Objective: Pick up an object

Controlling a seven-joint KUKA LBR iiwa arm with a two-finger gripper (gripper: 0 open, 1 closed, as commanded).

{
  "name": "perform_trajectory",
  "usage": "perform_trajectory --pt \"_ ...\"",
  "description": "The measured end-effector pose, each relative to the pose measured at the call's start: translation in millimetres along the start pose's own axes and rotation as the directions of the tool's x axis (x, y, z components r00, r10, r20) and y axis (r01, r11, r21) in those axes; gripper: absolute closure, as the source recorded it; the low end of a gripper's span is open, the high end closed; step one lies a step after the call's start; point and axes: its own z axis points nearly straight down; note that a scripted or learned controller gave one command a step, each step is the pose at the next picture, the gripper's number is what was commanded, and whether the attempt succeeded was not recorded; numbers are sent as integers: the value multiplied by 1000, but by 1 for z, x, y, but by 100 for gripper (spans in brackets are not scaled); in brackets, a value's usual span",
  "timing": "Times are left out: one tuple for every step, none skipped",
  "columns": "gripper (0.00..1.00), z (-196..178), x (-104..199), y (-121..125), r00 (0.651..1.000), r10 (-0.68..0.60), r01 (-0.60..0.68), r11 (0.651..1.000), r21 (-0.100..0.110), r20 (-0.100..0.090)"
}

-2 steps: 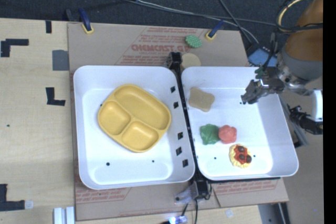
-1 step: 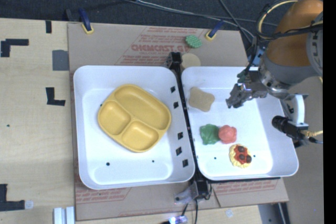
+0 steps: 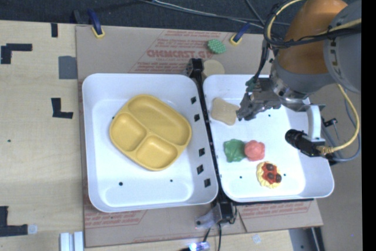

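My gripper (image 3: 245, 113) hangs over the right bin (image 3: 305, 182), near its upper middle, with the dark fingers pointing down to the left. A beige, flat piece (image 3: 222, 111) lies just left of the fingertips, close to the divider. Lower in the same bin sit a green broccoli-like piece (image 3: 234, 150), a pink-red round piece (image 3: 255, 150) touching it, and a small yellow piece with red dots (image 3: 269, 174). Nothing shows between the fingers.
The left bin (image 3: 97, 144) holds a yellow three-compartment plate (image 3: 150, 131). A green item (image 3: 216, 46) and a pale disc (image 3: 212, 66) lie on the cardboard behind the bins. Cables trail over the dark floor at the back. The arm's body covers the right bin's upper right.
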Motion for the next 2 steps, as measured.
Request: perform_trajectory --pt "100 7 58 8 1000 -2 2 1000 0 0" --pt "100 11 101 6 1000 -1 1 1000 1 0"
